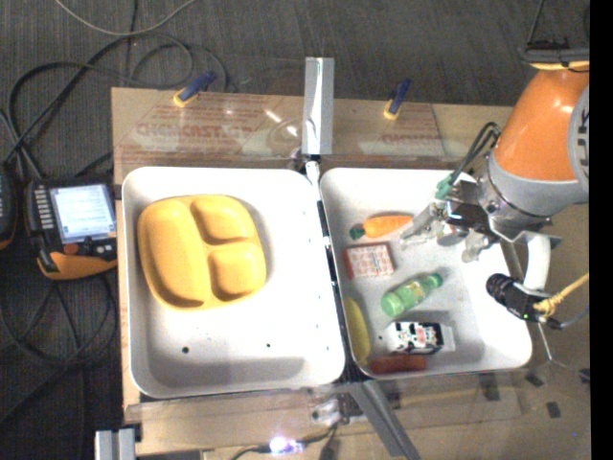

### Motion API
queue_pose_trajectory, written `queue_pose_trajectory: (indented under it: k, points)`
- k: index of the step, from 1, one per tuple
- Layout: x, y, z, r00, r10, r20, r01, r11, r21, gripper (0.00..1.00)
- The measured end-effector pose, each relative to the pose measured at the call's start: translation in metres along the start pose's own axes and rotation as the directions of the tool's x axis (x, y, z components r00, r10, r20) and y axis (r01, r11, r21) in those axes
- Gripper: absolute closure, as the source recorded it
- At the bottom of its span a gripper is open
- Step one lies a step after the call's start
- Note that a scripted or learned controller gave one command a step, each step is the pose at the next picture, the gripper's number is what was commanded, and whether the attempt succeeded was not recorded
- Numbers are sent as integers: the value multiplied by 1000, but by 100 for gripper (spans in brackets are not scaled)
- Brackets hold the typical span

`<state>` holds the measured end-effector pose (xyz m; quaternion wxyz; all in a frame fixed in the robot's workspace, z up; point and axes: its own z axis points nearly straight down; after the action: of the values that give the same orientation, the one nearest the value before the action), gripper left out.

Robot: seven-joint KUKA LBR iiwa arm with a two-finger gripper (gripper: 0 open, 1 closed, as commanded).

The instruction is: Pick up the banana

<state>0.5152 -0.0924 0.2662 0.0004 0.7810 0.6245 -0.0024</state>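
Two white bins sit side by side, and the banana [357,329] lies in the right bin [498,353], pressed along its left wall near the front edge. The gripper [448,226] hangs over the far right part of that bin, just right of the carrot [385,226], with its fingers spread apart and nothing between them. It is well apart from the banana, so the biggest risk is closing on the wrong thing: the carrot sits right beside the fingers, and the green bottle [412,293] and the small red box [370,261] lie between gripper and banana. A low sweep across could knock these about. At the banana itself, the bin wall likely leaves little room for a finger on the left side, so the grasp may slip or catch the rim. The yellow tray [203,249] in the left bin [172,353] is out of the way.
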Motion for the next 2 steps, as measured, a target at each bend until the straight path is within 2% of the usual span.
queue_pose_trajectory:
  k: [1,2]
  points:
    - [-9,48,59,982,-188,-1,188,982,0,0]
    - [84,-17,84,991,-136,-3,136,991,2,0]
